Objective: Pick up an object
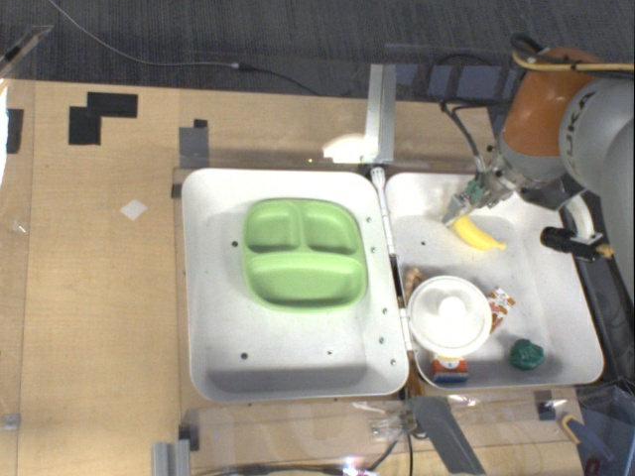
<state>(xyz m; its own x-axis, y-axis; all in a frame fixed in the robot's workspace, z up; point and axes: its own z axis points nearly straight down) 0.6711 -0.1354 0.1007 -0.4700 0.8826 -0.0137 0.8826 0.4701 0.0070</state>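
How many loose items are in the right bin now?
4 visible: banana near the tool, white bowl centre, green object lower right, small box below the bowl. Others may hide beneath.

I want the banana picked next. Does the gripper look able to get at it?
Probably yes: the gripper hangs just above the banana, which lies bare on the right bin's floor, apart from the white bowl.

The fingers hang in the right bin, just above the banana. Nearer the camera stands the bowl; the ball lies beside it. Left, a tray rests in the left bin.
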